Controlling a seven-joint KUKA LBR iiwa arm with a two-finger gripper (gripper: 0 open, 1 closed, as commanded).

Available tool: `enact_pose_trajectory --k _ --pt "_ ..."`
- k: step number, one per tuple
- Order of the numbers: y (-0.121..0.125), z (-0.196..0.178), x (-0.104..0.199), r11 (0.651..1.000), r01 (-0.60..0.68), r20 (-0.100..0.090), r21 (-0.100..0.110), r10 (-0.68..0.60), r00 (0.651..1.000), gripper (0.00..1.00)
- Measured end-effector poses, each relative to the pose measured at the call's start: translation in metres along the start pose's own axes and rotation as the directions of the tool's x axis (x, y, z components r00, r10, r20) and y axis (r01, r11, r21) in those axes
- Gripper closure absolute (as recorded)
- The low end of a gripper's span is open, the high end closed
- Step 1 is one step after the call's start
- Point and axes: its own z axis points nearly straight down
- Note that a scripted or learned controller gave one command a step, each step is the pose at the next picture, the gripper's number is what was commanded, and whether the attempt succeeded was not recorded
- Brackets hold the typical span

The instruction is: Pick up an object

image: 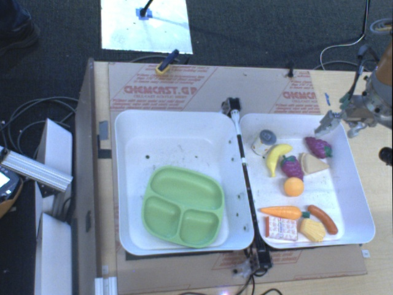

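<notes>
Where the arm enters above the far right corner of the right bin (361, 196), the gripper (339, 126) hangs over the rim with its two fingers spread apart and nothing between them. No object is lifted; every candidate for picking lies on the bin floor, and each is placed here against the orange (293, 187) near the floor's middle.

- Purple grapes (291, 166): just beyond the orange, all but touching it.
- Banana (277, 155): beyond and to the left, alongside the grapes.
- Grey round tin (265, 139): farther beyond and left, past the banana's tip.
- Cream wedge (313, 163): beyond and to the right, beside the grapes.
- Dark purple fruit (318, 146): beyond the wedge, the item nearest the gripper, though apart from it.
- Carrot (281, 212): on the near side of the orange, lying crosswise.
- Sausage (323, 219): near side, to the right.
- Red and white carton (281, 228): just nearer than the carrot.
- Yellow corn piece (312, 230): beside the carton, under the sausage's left end.

Well to the left of the orange, across the divide, a green sectioned tray (183, 206) rests in the left bin (126, 165).
</notes>
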Motion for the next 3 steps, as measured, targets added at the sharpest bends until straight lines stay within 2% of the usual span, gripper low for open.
enact_pose_trajectory --k 1,2,3 --pt "-0.007 0.135 0.08 1.0 0.001 0.0 -0.003 -0.001 1.0 0.0" --pt "-0.046 0.166 0.087 1.0 -0.002 -0.001 0.002 0.002 1.0 0.0" --pt "0.013 0.165 0.091 1.0 0.001 0.0 -0.002 -0.001 1.0 0.0"
